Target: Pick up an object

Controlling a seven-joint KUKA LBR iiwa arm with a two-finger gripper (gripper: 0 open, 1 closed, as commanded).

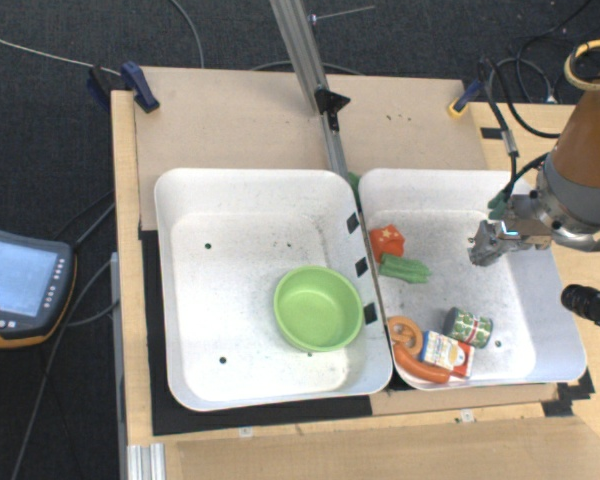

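The desk (280, 118) carries two white bins side by side, and the arm (585, 158) reaches over the right bin (450, 208) from the right side. The left bin (230, 238) holds a green bowl (318, 309) near its right wall. The tool (488, 243) hangs above a bare part of the right bin, in its right half, and nothing is between its fingers; from this high view I cannot tell if they are apart or together. So the step seems to be the approach, before any grasp. The nearest candidates lie to its left, a green piece (404, 269) touching a red-orange piece (386, 240), both just beside the dividing wall. A small can (469, 326) and a carton (446, 353) on an orange thing (410, 351) crowd the front corner. The next move probably calls for travel left and then down, and the wall there gives little room, while the bin middle is free.
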